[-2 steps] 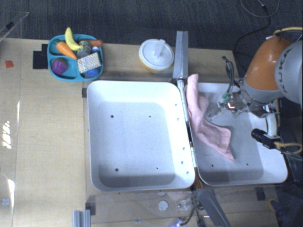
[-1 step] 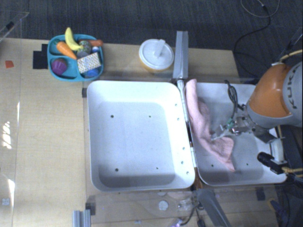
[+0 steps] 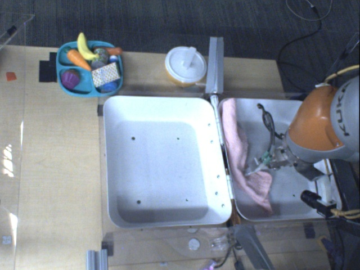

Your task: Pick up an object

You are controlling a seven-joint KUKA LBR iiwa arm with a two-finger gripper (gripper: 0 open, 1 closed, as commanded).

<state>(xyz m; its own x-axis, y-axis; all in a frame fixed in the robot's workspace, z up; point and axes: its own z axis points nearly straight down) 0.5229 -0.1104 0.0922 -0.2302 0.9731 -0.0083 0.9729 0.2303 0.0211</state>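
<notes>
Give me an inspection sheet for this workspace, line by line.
Surface: wooden bench bearing two white bins, left bin and right bin.
Job's things: pink towel lying along the right bin's left side.
Clutter: blue tray of toy food and a lidded yellow cup behind the bins.
Grippers: gripper low in the right bin, at the towel; grasp cannot be told.
Cables: black cable loop on the floor, upper right.
Surroundings: dark carpet.
</notes>
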